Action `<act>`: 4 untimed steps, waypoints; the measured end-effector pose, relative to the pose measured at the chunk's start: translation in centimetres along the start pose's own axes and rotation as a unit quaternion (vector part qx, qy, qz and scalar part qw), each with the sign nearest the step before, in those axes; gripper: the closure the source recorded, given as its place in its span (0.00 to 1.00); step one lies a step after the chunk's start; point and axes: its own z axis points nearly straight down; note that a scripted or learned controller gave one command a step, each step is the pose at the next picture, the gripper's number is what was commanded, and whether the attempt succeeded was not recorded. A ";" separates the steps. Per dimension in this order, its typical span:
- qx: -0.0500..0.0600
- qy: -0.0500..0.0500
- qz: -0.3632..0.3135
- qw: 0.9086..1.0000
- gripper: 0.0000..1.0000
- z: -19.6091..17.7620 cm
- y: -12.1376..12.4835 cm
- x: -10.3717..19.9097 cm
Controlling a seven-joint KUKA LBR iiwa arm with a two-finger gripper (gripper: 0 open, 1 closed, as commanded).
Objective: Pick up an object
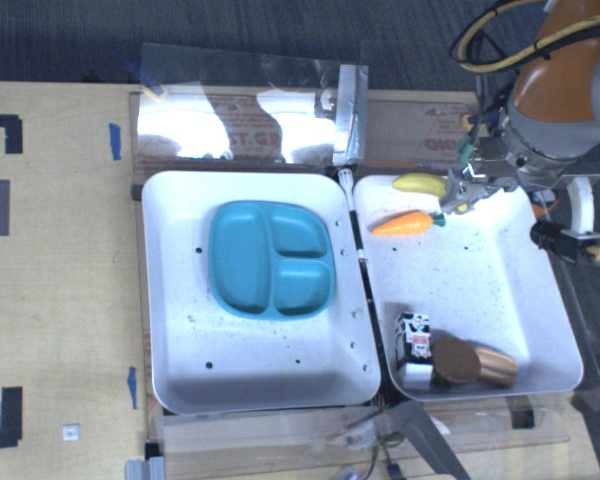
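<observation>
End effector (458,196), grip state indiscernible, beside toy carrot (402,224): likely light, rigid, slippery; best grasped mid-body across width.

The right bin (500,298) has a broad bare floor through its middle, with a carrot (402,224) and a banana (418,183) crowding its 11 o'clock corner, where the gripper (458,194) also hangs just beside the carrot's green end. A small cow-patterned carton (414,336) and a brown brush-like object (472,363) block the 7 o'clock corner. In the left bin (170,298), a blue divided plate (272,259) takes the centre, leaving open strips along the walls.
</observation>
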 end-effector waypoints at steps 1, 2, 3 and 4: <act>0.006 0.002 0.040 0.999 1.00 5.3 7.3 7.2; 0.003 0.001 -0.020 1.000 1.00 2.8 2.1 6.1; 0.004 0.002 -0.183 0.983 1.00 7.8 -3.7 3.9; 0.003 0.001 0.008 1.000 1.00 8.0 4.0 7.2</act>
